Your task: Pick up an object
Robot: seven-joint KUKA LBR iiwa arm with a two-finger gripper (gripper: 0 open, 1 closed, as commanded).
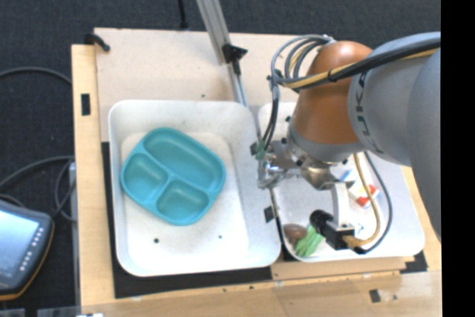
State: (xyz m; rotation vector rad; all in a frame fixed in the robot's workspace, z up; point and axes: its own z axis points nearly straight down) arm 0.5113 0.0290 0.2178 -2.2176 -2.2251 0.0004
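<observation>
Two shallow white bins sit side by side on the bench [148,63]. The left bin [185,111] holds one thing, a teal divided plate [173,174] with rounded corners. It lies flat on the bin floor toward the bin's left half and is turned at a slight angle to the walls. The plate has three compartments, a long one along its upper side and two smaller ones below, and nothing lies in any of them. Two tiny dark specks mark the white floor near the front of this bin. The right bin [404,226] is largely covered by the arm, which reaches in from the right with its orange band above the wrist. At this bin's front left corner a small brown object [295,231] lies against a green object [310,243], the two touching, both close to the front wall. A small red-and-white piece [364,198] shows farther right in the same bin, partly behind cables. The gripper [312,173] hangs low over the left part of the right bin, just behind the brown and green pair. The wrist hides it from above, so whether it is open or closed cannot be told, and nothing can be seen held in it.
</observation>
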